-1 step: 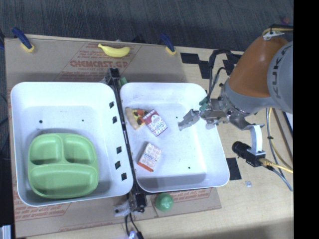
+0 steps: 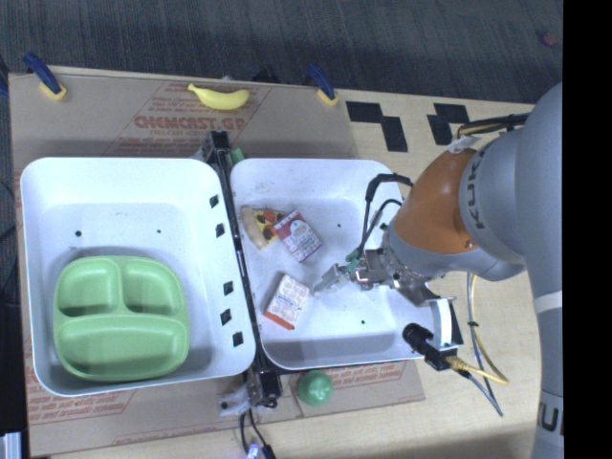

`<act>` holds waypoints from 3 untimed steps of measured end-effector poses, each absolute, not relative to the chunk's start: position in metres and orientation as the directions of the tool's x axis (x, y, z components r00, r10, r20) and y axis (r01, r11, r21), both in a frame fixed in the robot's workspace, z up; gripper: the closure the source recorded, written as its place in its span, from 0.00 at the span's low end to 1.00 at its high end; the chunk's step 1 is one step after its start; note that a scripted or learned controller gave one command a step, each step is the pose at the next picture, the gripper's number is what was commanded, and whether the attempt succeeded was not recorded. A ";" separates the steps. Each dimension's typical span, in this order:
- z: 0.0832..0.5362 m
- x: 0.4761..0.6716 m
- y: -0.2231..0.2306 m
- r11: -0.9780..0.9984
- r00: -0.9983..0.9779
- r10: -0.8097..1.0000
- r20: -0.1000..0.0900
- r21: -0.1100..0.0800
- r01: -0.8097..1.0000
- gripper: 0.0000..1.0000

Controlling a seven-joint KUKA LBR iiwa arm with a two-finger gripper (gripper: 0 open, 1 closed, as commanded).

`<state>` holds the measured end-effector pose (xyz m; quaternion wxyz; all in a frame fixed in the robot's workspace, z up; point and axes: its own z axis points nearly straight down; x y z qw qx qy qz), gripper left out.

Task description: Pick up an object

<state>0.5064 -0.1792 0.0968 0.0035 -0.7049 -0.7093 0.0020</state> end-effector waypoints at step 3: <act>0.179 0.505 -0.167 0.004 -0.004 1.000 0.001 -0.001 1.000 1.00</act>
